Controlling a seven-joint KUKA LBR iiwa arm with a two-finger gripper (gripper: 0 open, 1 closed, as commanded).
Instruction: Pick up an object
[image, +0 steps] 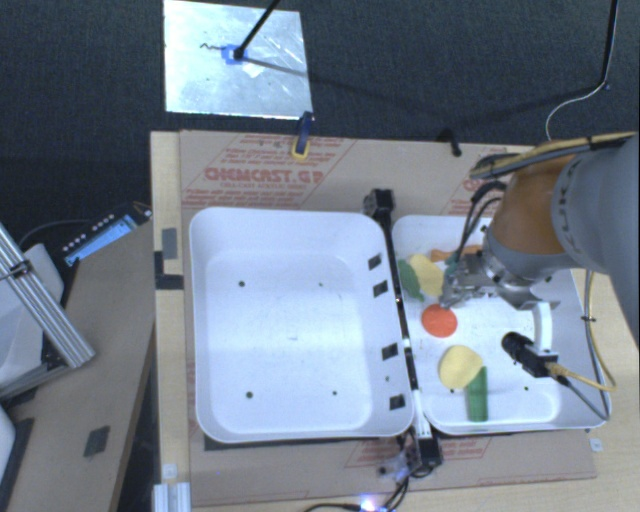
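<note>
the arm (560, 215) reaches over the right bin (570, 400), its pincer (455, 290) low beside a pale yellow piece (427, 272) and a green piece (409, 278), both partly hidden. just below the pincer lies an orange-red ball (439, 321). further below sit a yellow lump (459, 366) and a green stick (478, 394), touching. whether the pincer grips anything cannot be told.

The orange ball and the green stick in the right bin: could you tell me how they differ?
The orange ball is round; the green stick is long and narrow. The ball lies just below the gripper; the stick lies nearer the bin's front edge, beside a yellow piece. Both rest in the right bin.
</note>
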